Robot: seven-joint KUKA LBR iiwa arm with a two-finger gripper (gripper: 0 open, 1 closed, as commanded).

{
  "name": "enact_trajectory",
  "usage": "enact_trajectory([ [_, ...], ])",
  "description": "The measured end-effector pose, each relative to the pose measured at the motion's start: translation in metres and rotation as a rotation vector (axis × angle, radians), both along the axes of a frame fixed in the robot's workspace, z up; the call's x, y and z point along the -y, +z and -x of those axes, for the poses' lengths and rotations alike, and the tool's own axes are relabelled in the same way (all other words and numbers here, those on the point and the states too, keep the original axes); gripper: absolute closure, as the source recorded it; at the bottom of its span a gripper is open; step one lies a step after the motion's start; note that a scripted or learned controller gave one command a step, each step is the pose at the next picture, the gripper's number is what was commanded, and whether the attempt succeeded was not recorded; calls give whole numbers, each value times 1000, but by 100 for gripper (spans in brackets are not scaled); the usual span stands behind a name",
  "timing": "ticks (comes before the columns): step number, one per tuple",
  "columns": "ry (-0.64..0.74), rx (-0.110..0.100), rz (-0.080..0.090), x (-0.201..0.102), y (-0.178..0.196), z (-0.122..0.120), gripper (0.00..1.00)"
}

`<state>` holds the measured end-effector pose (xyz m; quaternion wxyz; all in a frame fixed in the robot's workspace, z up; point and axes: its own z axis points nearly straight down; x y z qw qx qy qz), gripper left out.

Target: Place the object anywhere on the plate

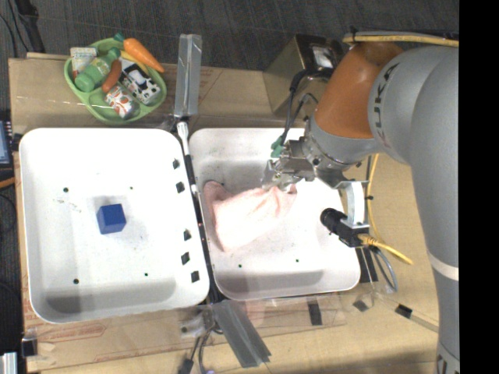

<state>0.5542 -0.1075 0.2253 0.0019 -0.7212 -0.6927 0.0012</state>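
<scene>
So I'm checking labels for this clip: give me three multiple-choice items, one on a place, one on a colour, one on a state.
1. Where does the small cube lie? A left white bin B right white bin C green bowl
2. What colour is the cube? A red B blue C yellow
3. How does the soft pink cloth lie? A folded square B crumpled in the right white bin C hanging over the rim

Key: 1 A, it sits on the left white bin floor; 2 B, plainly blue; 3 B, bunched below the gripper.
</scene>
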Motion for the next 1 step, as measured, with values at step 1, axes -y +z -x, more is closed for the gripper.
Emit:
enact_trajectory([
  [1, 8, 2, 2, -1, 5, -1, 100],
])
